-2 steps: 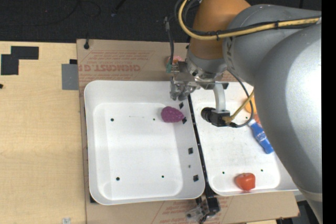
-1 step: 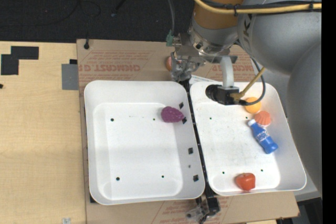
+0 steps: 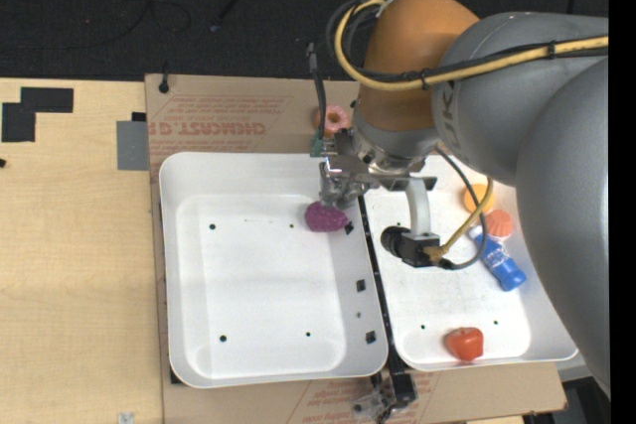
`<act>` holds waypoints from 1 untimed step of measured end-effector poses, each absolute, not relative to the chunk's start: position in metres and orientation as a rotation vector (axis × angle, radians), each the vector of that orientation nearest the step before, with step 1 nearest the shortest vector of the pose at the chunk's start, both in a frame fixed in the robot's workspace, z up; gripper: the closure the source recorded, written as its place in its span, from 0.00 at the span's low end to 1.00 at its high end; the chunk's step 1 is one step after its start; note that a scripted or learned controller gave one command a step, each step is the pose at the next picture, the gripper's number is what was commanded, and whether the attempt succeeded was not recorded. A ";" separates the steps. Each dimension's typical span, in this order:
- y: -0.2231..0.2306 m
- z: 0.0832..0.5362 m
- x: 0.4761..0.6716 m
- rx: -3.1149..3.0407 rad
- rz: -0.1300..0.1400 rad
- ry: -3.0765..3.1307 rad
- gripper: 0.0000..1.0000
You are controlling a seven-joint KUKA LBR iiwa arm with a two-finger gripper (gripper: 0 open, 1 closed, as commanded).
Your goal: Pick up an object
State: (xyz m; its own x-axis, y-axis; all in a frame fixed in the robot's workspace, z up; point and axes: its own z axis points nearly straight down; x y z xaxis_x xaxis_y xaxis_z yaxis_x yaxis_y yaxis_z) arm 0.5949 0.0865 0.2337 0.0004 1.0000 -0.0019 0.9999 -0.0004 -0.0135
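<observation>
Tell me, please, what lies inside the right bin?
In the right bin I see a red round thing, a blue bottle with an orange cap, and part of an orange thing. The arm covers the bin's far end.

purple lump [image 3: 325, 216], red ball [image 3: 463, 344], blue bottle [image 3: 505, 270]

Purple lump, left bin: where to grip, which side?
Probably straight from above, gripping the purple lump around its middle, across its shorter span. It is low and rounded, and lies close to the left bin's right wall, so a sideways approach looks blocked. The gripper hangs just over it.
</observation>
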 end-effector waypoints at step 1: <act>0.105 0.363 0.646 -2.225 -0.016 -2.229 1.00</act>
State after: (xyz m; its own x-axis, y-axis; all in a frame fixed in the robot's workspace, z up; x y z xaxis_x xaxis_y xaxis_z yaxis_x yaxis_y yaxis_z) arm 0.6464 0.1048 0.3632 -0.0020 1.0000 0.0015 0.9999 0.0020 0.0128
